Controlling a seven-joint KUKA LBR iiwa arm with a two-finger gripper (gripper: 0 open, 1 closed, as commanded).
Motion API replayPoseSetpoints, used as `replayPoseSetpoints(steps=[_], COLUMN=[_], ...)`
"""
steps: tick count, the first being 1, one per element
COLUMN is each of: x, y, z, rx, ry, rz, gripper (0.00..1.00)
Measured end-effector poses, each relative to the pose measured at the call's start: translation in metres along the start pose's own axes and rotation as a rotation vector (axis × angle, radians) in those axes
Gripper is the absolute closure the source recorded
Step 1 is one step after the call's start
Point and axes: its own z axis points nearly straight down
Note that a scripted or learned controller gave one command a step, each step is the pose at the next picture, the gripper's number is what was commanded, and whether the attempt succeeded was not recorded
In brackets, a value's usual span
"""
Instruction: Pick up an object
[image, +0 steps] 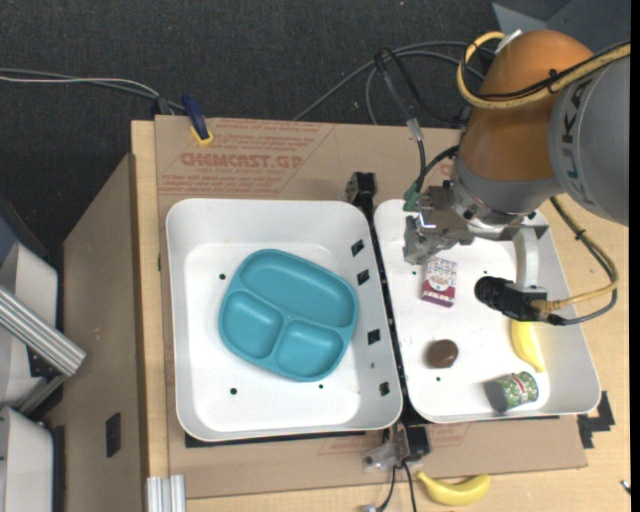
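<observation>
Overhead, the gripper (432, 240) hung low in the right bin (570, 395), just above the upper edge of a small red-and-white packet (440, 281). Whether its jaws stood apart or together could not be told. Risk: the packet lay flat on the bin floor, so the tips might skate over it or nudge it aside. It looked thin, rectangular, red-bordered with a pale printed face. Near it lay a brown round lump (441, 353), a banana (526, 342) and a green can (514, 390) on its side. A blue divided tray (288, 313) sat in the left bin (190, 380).
</observation>
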Motion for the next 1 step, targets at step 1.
replayPoseSetpoints(steps=[1], x=[0.0611], y=[0.0024], z=[0.0034], rx=[0.001], ry=[0.000], rz=[0.000], gripper=[1.00])
